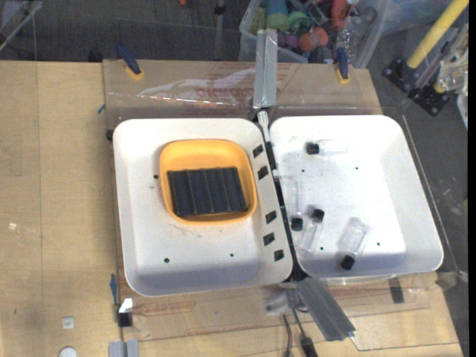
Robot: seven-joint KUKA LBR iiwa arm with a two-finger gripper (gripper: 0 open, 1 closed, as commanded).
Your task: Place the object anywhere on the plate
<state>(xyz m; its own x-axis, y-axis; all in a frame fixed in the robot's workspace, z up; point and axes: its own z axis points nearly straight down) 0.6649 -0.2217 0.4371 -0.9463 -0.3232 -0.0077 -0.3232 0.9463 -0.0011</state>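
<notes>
While you look down on the table (52, 199), you see the orange plate (208, 179) in the left bin (141, 236), with a black ribbed slab (206, 191) lying flat on it. You also see 4 clear black-capped vials (326, 148) scattered in the right bin (387, 162), well apart from the plate. You cannot tell the pincer's state.

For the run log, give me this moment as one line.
plate: left bin, holds dark ridged block | clear vials: right bin | placement: not done
</notes>
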